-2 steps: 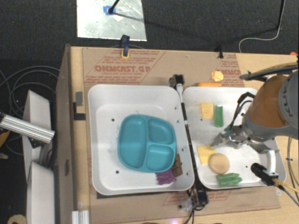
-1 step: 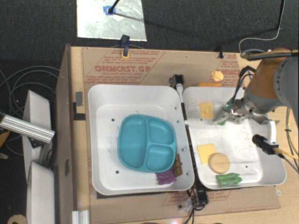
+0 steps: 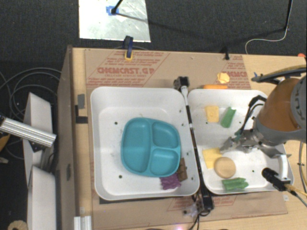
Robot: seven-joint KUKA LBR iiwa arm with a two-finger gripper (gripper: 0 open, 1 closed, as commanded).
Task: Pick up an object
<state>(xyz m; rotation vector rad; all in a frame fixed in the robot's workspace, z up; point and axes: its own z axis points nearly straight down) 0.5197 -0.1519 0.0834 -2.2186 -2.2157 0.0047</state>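
In the right bin (image 3: 242,98) lie a yellow block (image 3: 212,113), a green block (image 3: 228,117), a pale yellow wedge (image 3: 210,157), a tan round piece (image 3: 224,167) and a green piece (image 3: 235,184). My gripper (image 3: 229,144) hangs low over this bin, just right of and above the yellow wedge and just above the tan round piece. I see nothing held in it. The grey arm with its orange band (image 3: 283,111) reaches in from the right and hides part of the bin floor.
The left bin (image 3: 106,128) holds a teal divided plate (image 3: 151,147), with a purple piece (image 3: 169,181) and a brown piece (image 3: 183,170) at its lower right. An orange stick (image 3: 215,86) lies at the right bin's far rim. A black clamp (image 3: 182,84) sits between the bins.
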